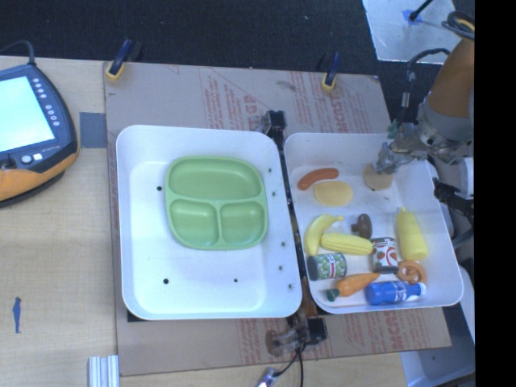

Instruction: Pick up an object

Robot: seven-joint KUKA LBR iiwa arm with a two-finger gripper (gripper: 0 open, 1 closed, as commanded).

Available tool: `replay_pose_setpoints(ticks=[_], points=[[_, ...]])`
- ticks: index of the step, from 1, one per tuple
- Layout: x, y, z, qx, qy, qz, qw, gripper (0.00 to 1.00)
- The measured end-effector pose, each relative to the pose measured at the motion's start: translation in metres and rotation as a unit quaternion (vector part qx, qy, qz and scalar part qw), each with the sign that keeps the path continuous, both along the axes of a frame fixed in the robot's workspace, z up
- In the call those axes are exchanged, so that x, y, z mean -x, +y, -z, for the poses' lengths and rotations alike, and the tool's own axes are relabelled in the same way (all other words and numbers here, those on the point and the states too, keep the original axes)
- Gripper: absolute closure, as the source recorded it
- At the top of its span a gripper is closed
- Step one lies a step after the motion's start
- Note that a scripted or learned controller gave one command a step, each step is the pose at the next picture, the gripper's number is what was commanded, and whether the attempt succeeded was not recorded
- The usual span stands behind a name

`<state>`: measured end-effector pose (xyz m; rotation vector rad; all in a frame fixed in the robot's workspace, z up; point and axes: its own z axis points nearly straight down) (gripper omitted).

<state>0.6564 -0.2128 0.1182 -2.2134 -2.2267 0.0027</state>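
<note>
Glossy white bins [129, 216] (rounded corners) hold a smooth green plate [216, 202].

A pale wooden bench [56, 248] under a brown cardboard sheet [234, 95] — dark carpet [201, 14] beyond, evenly lit.

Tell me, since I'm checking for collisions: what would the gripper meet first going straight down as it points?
Probably the small tan object just below the gripper in the right bin; depth is unclear.

Wooden bench [56, 248] bears cardboard sheet [242, 95] and pendant [28, 131].
</note>
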Motion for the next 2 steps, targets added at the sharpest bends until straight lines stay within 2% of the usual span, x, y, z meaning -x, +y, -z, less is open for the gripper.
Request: replay_pose_setpoints(ticks=[1,2], points=[[0.000,0.000,0.000,0.0000,0.000,0.000,1.0000,0.00],[0.080,0.001,-0.053,0.0003,0.000,0.001,1.0000,0.00]])
